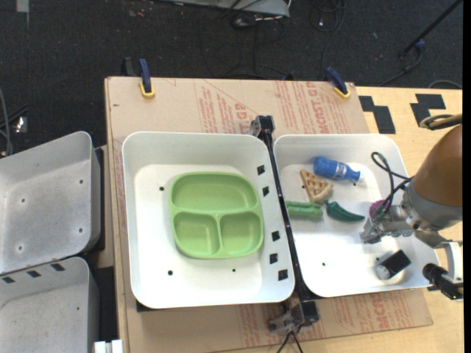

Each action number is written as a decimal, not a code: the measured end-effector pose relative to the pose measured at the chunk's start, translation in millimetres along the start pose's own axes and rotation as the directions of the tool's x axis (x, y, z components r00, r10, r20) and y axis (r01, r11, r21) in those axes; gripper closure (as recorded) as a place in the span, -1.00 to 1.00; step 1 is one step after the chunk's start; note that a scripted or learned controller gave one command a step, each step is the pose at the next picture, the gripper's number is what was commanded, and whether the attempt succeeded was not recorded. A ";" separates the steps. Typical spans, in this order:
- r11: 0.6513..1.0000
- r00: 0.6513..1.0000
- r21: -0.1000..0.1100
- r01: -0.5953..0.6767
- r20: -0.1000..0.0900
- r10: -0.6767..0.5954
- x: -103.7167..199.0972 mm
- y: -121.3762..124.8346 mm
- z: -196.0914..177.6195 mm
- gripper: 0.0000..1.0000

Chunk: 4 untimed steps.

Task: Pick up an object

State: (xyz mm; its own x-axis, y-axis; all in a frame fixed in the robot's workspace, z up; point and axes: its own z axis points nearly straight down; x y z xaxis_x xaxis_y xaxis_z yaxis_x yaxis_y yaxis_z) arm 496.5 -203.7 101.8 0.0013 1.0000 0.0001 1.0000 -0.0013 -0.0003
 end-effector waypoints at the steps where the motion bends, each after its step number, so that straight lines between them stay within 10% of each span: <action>1: 1.000 1.000 -0.003 0.000 0.001 0.000 -0.7 -5.6 -43.8 1.00; 3: 1.000 1.000 -0.005 0.005 0.002 -0.005 8.2 -4.2 -165.6 1.00; 4: 1.000 1.000 -0.003 0.009 0.000 -0.009 62.5 11.1 -169.8 1.00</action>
State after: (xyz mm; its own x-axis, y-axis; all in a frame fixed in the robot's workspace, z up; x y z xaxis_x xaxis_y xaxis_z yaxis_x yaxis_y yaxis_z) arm 507.8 -141.2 271.6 -0.0076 1.0000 0.0003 1.0000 0.0076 0.0025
